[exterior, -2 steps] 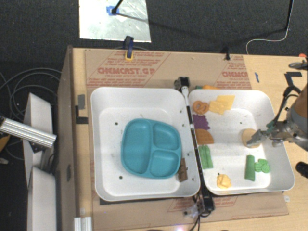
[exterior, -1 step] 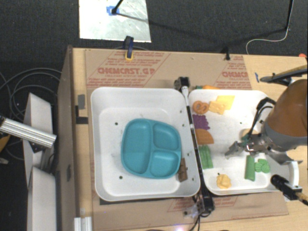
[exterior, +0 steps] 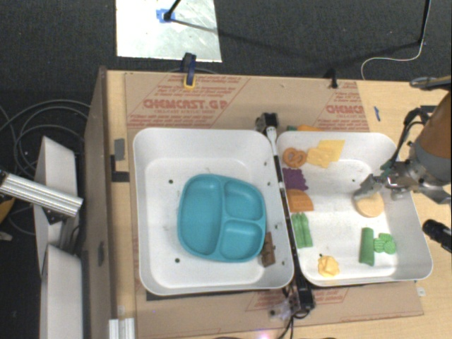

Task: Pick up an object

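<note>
Gripper (exterior: 376, 188) at right bin's (exterior: 407, 268) right edge, finger state indiscernible, tan round piece (exterior: 369, 205) directly beneath its tip, green block (exterior: 367, 246) nearer the front edge

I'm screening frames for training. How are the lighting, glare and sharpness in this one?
Camera view: even, soft lighting; both white bins bright but not blown out; strong glare on the shiny sheet on the floor; the small toys and the gripper look slightly soft; faint shadow under the teal plate.
</note>
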You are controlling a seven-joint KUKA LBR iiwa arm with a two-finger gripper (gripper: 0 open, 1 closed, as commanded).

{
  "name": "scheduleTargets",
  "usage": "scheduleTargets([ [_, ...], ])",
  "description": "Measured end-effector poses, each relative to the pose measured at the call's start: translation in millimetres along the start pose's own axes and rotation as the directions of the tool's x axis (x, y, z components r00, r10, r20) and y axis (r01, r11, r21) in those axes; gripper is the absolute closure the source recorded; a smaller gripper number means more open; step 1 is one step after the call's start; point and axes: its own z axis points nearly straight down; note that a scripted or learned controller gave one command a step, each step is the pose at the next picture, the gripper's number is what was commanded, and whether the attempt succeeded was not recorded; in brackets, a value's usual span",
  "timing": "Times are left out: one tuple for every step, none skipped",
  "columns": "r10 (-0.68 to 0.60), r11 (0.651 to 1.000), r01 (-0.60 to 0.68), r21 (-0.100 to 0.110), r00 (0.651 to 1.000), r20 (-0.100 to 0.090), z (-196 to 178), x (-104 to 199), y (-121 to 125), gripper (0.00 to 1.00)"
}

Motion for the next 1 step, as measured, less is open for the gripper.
scheduleTargets([
  [0.0,1.0,0.0,0.008,1.0,-0.005,-29.0,1.7,-28.1,0.0],
])
